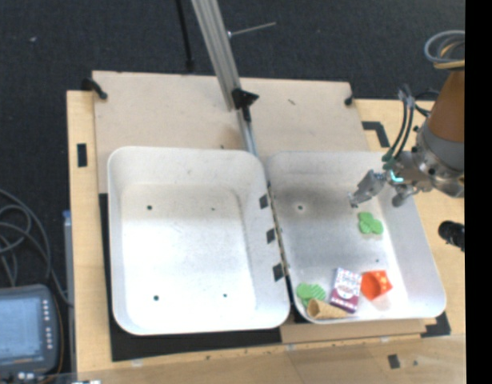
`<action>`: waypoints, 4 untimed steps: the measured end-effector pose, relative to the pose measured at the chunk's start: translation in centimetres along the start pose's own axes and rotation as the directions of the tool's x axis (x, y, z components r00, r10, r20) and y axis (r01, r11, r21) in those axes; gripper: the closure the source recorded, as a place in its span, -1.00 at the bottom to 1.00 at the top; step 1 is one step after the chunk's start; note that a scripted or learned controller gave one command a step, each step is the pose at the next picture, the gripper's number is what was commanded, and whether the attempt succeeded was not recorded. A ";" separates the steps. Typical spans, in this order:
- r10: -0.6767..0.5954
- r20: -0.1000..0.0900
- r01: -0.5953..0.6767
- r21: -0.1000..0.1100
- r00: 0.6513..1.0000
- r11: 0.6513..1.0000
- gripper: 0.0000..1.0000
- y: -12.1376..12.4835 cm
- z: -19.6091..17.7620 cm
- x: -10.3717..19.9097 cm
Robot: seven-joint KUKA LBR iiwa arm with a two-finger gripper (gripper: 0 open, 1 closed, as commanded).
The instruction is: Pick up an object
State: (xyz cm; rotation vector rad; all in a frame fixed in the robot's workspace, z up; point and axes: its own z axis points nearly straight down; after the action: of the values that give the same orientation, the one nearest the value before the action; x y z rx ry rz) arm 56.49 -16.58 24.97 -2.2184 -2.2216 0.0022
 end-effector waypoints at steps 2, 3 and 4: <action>0.003 0.001 -0.003 0.002 1.000 1.000 -1.00 0.0 6.0 -0.6; 0.004 0.001 -0.004 0.003 1.000 1.000 -1.00 -0.2 12.2 -0.4; 0.006 0.002 -0.006 0.000 1.000 1.000 -1.00 -0.3 15.0 -0.5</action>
State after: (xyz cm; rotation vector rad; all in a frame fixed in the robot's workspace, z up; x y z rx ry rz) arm 56.18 -17.09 9.94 -2.2263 -2.2164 0.0043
